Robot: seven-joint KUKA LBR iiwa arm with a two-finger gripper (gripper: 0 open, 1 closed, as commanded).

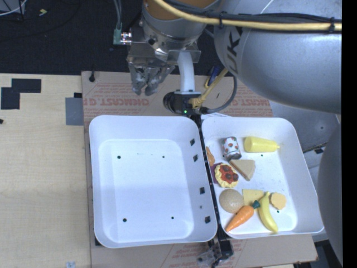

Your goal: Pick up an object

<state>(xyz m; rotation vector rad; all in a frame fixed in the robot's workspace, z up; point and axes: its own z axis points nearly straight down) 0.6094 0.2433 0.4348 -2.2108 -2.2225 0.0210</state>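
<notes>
You're hovering the gripper (148, 82) up high, past the far edge of the left bin (106, 149), over the cardboard sheet (111, 96). Fingers are hanging down close together, narrow gap, nothing between them. Nothing is picked yet, so you're looking at the approach step.

All pickable stuff is sitting in the right bin (298, 172), below and to the right of the gripper, well apart from it. You're needing to swing right and toward the near side, then drop.

Right bin contents, nearest to the gripper first: a small can (230, 147), then a yellow pepper-like piece (259, 144) further right. Below those a toy pizza (226, 174) touching a bread wedge (244, 168). Further down a round tan bun (230, 200), a cheese block (252, 195), a carrot (241, 218) and a banana (267, 216), with a small round orange-yellow piece (277, 201) beside the banana. A small orange thing is wedged at the bin's left wall; can't tell what.

Best bet, I'd judge: go for the yellow pepper or the can, since both are standing fairly apart from the rest. The near cluster is packed tight, carrot against bun and cheese, so the fingers are likely hitting neighbours there. Open wider before descending.

The left bin directly below the gripper is offering nothing to grab.
</notes>
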